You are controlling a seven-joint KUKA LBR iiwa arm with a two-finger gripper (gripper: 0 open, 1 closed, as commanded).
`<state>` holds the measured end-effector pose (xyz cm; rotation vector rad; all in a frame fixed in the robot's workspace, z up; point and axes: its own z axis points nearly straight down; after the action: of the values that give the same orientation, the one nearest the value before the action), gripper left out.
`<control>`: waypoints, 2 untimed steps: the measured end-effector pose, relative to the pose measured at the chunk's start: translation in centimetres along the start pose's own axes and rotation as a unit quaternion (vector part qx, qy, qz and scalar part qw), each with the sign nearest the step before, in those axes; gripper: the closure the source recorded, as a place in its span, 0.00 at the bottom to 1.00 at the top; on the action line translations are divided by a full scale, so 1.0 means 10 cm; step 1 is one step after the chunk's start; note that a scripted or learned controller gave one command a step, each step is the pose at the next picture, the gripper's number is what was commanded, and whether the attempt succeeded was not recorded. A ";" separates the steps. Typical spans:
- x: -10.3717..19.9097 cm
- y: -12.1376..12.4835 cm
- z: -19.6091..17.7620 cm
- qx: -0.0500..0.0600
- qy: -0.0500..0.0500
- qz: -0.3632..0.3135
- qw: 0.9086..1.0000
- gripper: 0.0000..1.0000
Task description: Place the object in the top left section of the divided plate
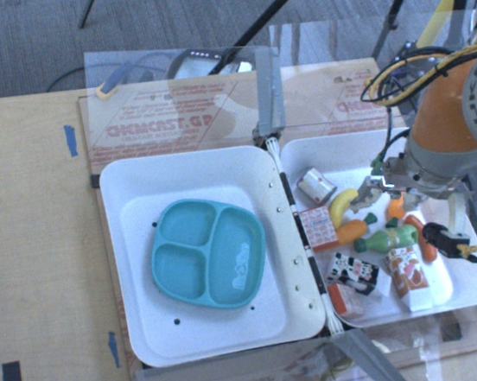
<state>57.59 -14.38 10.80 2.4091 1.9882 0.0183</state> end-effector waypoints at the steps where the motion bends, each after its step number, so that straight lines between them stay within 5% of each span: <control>1: 0.39 -0.33 -2.61 0.011 -0.001 0.116 0.993 0.00; 2: 1.50 -0.99 -1.13 0.012 0.001 -0.002 1.000 0.00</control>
<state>50.49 2.31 21.82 2.4210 2.0052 -0.0029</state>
